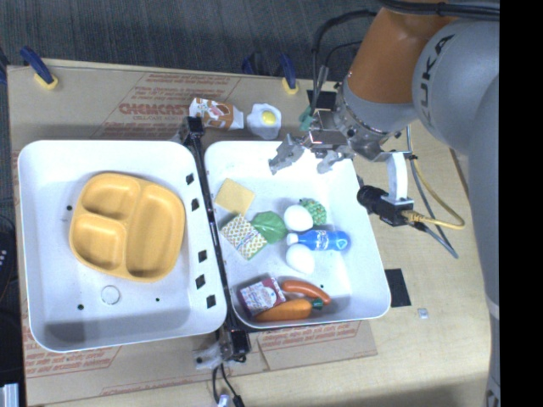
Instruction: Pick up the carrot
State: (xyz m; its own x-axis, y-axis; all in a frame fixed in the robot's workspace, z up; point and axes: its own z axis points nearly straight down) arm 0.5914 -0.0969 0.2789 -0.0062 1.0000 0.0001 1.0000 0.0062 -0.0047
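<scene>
Left bin (34, 227): a yellow divided plate (127, 225) lies near its centre, with bare white floor all round it. Right bin (361, 227): along the near edge lies the carrot (287, 311), long axis roughly parallel to that edge, green stalk end toward the near right corner, orange tip toward the near left corner. It touches a red sausage (304, 290) just behind it and a red packet (261, 295) beside it. Mid-bin, left to right: a checked sponge (243, 236), a yellow cheese slice (234, 197), a green leaf (270, 226), two white eggs (298, 218) and a blue bottle (322, 242). The far strip of this bin's floor is bare. Above its far edge hangs the claw (304, 157), fingers spread apart and grasping nothing, well away from the carrot. Beyond the bins, on the bench, rest a small carton (212, 113) and a fried egg toy (265, 119)
</scene>
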